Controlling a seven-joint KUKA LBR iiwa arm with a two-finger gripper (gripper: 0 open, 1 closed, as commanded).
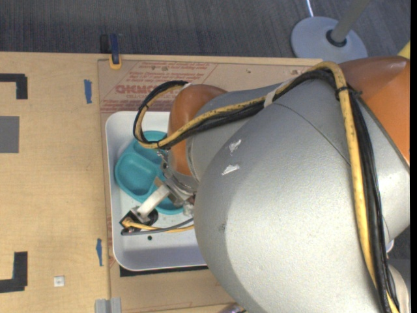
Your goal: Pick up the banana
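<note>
One white bin, teal bowl inside. Pincer at bowl's edge; spread or pressed together, cannot tell.

The big arm is covering most of the bin. A blue bowl is taking up its left side. Bare white floor is showing along the bin's front edge.

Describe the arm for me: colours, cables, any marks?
The arm is a bulky, rounded, glossy grey shell with small white scuffs. An orange band shows at the upper right and another orange section lies nearer the wrist. A yellow cable and a black cable run along it, bound with white tape.
</note>
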